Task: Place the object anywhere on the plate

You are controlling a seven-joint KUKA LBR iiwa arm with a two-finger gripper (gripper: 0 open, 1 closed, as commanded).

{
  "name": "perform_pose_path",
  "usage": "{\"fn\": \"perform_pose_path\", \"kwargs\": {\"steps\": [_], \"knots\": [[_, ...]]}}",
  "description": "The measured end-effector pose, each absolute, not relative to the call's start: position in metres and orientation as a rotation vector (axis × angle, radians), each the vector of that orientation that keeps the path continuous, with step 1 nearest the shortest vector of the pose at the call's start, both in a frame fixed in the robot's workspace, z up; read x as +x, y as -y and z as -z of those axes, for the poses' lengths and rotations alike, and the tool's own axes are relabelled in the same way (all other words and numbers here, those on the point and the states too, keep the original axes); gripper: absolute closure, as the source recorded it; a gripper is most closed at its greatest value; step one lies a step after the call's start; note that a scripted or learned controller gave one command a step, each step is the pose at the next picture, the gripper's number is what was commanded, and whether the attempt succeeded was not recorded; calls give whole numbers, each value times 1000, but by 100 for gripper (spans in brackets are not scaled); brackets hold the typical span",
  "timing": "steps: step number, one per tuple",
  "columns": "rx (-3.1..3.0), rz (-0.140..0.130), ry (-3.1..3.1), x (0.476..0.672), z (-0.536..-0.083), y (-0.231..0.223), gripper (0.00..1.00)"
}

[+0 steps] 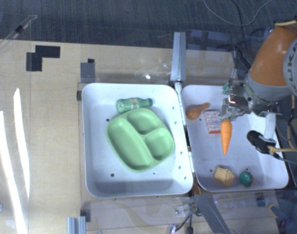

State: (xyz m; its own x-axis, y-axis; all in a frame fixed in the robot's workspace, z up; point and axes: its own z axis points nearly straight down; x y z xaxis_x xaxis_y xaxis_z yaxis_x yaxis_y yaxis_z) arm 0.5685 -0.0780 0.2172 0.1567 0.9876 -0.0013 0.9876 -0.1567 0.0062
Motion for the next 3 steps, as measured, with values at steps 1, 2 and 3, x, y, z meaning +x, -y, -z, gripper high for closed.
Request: {"fn": "perform_pose_path", "kwargs": {"steps": [1,2,3], "knots": [[2315,-4,-2121,604,-200,8,100],[2148,-6,-2289,631,-185,-89,100],[2147,-6,-2289,631,-186,-89,0]]}}
